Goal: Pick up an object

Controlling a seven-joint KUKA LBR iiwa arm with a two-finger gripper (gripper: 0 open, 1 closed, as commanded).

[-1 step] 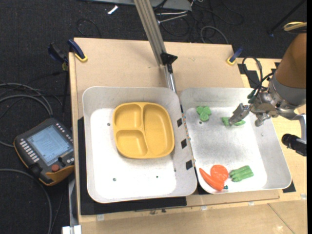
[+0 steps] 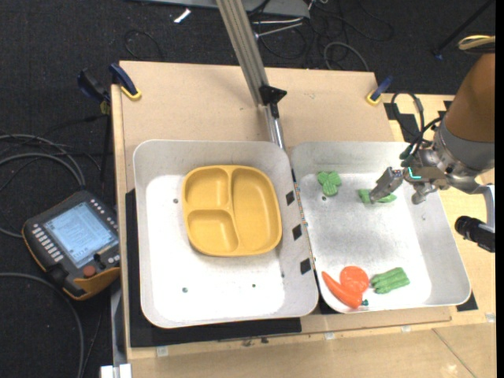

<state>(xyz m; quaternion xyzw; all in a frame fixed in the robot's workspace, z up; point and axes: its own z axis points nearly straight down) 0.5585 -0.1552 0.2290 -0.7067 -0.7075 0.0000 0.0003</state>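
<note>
Nearest my camera, at the front edge of the right bin, lay an orange-red toy and, just beside it on its right, a green ridged toy. Farther back in that bin I saw a small green leafy piece near the left wall, and another green piece toward the middle of the bin's far half.

From the right the arm reached in over the bin's far right part, and the pincer hung there with one finger touching or overlapping that second green piece; the other finger sat apart to the right, so the pincer looked spread, with nothing clearly caught between its fingers.

To the left, the left bin carried a yellow divided tray with three compartments, lying flat near the bin's centre. Both bins rested side by side on the tan tabletop, and a pendant with a lit screen sat on the floor off its left edge.
</note>
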